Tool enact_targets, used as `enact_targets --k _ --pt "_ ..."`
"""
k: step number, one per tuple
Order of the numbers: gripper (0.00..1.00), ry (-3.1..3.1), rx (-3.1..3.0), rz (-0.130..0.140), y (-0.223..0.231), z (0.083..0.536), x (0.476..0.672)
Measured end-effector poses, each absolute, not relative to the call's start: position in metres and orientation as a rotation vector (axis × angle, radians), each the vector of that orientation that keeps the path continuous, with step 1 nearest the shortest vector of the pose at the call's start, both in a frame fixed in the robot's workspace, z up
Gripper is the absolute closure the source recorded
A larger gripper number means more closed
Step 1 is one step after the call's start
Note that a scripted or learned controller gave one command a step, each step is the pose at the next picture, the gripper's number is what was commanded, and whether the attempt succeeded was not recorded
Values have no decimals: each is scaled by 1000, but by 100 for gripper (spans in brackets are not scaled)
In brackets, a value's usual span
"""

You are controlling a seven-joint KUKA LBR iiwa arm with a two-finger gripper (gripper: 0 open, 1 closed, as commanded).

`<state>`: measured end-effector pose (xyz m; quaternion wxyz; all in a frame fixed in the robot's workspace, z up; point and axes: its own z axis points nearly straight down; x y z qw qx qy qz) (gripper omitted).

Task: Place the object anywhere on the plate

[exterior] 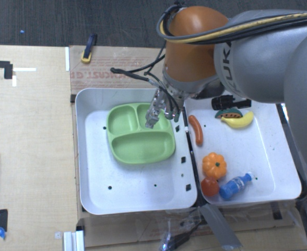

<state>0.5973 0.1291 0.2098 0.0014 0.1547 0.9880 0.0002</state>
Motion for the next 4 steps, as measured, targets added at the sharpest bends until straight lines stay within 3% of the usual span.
enact_targets --k 1,2,3,4 --pt "100 3103 480 -1 21 248 574" --pt "100 3068 668 0 100 231 583" --pt "100 3109 433 1 105 93 564" --pt "100 3177 344 -17 106 91 626"
